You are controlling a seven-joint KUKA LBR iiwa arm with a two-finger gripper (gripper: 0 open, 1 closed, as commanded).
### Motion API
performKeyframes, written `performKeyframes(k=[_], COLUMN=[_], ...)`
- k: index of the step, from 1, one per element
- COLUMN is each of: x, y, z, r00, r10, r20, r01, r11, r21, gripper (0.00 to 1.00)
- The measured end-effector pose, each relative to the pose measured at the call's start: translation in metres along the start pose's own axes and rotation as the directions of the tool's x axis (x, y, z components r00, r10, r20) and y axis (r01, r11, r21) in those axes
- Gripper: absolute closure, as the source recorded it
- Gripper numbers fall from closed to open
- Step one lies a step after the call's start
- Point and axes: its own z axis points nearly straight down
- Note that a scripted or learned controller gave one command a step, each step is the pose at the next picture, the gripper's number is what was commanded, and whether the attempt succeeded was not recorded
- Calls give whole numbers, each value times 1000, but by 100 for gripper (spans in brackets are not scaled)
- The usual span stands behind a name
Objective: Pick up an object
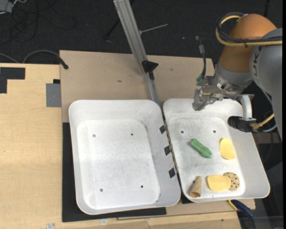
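In the right bin [257,185] lie several small objects: a green pod [200,147] near the middle, a yellow oval piece [227,148] to its right, a yellow wedge [218,182] with a brown speckled cookie [232,180] beside it, and a tan cone [196,187] at the front. My gripper [200,102] hangs over the far edge of the right bin, well behind the green pod. Nothing is seen between its fingers.
The left bin [81,128] sits beside the right one, joined by black clips [168,150]. A slanted aluminium rail [136,42] rises behind the bins. The wooden bench [24,128] extends to the left. Cables [248,123] run at the right of the arm.
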Motion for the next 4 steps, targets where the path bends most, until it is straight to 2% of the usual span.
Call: performKeyframes(k=[1, 2, 4], x=[-2, 50, 150], y=[1, -16, -50], z=[-51, -36, -49], r00=[1000, 1000, 1000], r10=[-1, -2, -4], r20=[0, -2, -3], r01=[1, 2, 4], r11=[1000, 1000, 1000], r21=[0, 9, 9], gripper=[100, 100, 100])
